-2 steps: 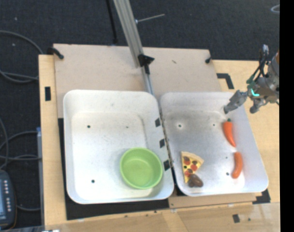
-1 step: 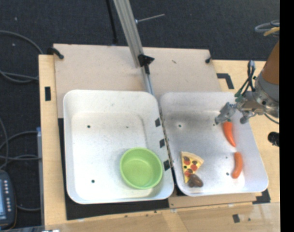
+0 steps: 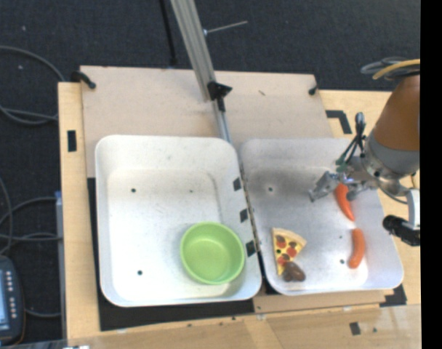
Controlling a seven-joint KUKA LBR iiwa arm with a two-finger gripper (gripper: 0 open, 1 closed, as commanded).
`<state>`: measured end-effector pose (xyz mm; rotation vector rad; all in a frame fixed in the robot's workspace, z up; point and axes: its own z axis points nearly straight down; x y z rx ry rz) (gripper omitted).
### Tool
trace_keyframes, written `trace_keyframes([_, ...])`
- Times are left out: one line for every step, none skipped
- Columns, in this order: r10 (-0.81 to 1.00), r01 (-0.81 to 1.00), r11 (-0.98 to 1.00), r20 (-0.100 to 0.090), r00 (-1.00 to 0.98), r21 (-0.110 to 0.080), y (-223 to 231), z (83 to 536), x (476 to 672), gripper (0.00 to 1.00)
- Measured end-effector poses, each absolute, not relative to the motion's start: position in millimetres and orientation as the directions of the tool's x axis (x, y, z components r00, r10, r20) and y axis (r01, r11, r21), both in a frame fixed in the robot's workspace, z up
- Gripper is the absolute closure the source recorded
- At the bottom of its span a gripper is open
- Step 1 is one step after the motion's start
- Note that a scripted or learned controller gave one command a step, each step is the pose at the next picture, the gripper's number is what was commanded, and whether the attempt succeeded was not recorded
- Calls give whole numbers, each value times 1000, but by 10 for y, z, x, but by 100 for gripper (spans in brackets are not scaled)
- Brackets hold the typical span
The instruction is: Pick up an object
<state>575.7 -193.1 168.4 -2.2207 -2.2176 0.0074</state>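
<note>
My gripper [image 3: 339, 182] hangs over the right part of the right bin [image 3: 279, 158], below the arm's orange band. The upper end of an orange carrot-like piece [image 3: 345, 202] sits right at the gripper, and the rest slants down and to the right on the bin floor. I cannot tell whether the gripper is holding it. An orange sausage-shaped piece [image 3: 357, 248] lies lower right of it. Near the front of the same bin lies a pizza slice [image 3: 287, 247], with a small brown piece [image 3: 294, 272] touching its lower end.
A green bowl [image 3: 212, 252] stands at the front right of the left bin [image 3: 134, 166]. A slanted metal post [image 3: 195, 42] rises behind the seam between the bins. Cables lie on the dark floor to the left.
</note>
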Motion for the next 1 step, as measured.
trace_keyframes([1000, 1000, -2, -2, 2, -5, -1987, 1056, 5746, 0])
